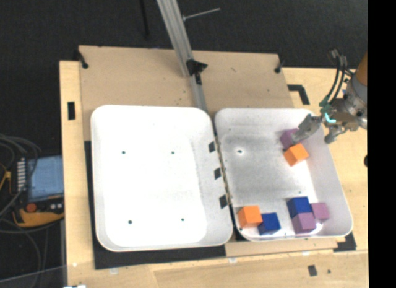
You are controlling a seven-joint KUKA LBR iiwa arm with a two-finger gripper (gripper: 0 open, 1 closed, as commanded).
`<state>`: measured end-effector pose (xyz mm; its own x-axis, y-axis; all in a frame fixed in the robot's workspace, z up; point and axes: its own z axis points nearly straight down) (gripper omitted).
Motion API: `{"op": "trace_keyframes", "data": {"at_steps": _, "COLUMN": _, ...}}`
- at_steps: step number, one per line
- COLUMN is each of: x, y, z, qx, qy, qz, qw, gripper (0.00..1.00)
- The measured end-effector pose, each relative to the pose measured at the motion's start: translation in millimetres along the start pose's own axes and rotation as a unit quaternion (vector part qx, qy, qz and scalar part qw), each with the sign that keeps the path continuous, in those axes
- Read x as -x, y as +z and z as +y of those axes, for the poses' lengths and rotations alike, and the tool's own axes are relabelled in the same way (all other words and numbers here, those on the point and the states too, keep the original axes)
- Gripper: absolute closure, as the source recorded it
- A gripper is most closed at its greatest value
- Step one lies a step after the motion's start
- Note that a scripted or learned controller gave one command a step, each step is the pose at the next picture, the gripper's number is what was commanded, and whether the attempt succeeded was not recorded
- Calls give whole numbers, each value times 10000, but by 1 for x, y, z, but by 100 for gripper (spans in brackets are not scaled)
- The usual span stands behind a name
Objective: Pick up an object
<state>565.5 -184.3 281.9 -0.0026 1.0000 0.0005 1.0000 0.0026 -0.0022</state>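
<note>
Several small blocks lie in the right bin (260, 175). A purple block (288, 137) and an orange block (296, 154) sit together near its upper right. Along the front edge are an orange block (250, 215), a blue block (269, 223), a second blue block (299, 206) and two purple blocks (304, 222) (320, 211). My gripper (320, 129) hangs over the bin's upper right corner, open, with nothing between its fingers. Its left finger (306, 126) points down toward the upper purple block, just right of it.
The left bin (154, 175) lies beside the right one, with small clips along the shared edge. A slanted metal post (176, 26) rises behind the bins. Cables and a blue device (43, 178) sit off the bench at the left.
</note>
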Motion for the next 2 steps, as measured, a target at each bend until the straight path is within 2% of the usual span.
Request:
{"op": "trace_keyframes", "data": {"at_steps": 1, "x": 0, "y": -2, "z": 1, "qx": 21, "qy": -2, "qz": -3, "qw": 10000, "gripper": 0}}
{"op": "trace_keyframes", "data": {"at_steps": 2, "x": 6, "y": 44, "z": 7, "qx": -5, "qy": 20, "qz": -12, "qw": 10000, "gripper": 0}}
